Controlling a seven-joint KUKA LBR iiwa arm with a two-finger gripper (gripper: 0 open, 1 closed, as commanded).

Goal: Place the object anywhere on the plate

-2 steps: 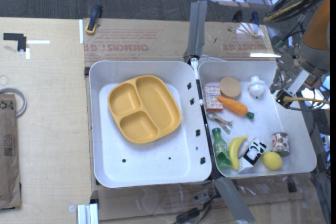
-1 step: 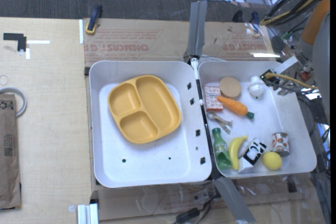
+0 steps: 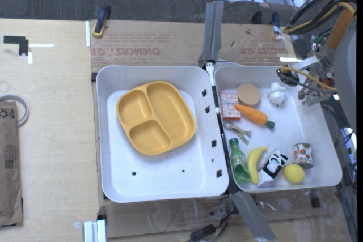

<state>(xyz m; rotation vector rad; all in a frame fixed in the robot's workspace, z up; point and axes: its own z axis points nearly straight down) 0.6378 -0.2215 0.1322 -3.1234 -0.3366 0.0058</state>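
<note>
A yellow plate with three compartments lies in the left white bin. The right bin holds a carrot, a tan round disc, a white bulb-like item, a red and white packet, a green bottle, a banana, a black and white box, a lemon and a small printed can. My gripper hangs over the right bin's far right corner, to the right of the white item. It is tangled visually with cables, and nothing visibly sits in it.
A metal divider rises between the bins at the back. Cardboard lies behind them with blue clamps. A brown paper bag rests on the wooden bench at the far left. Arm cables loop at the upper right.
</note>
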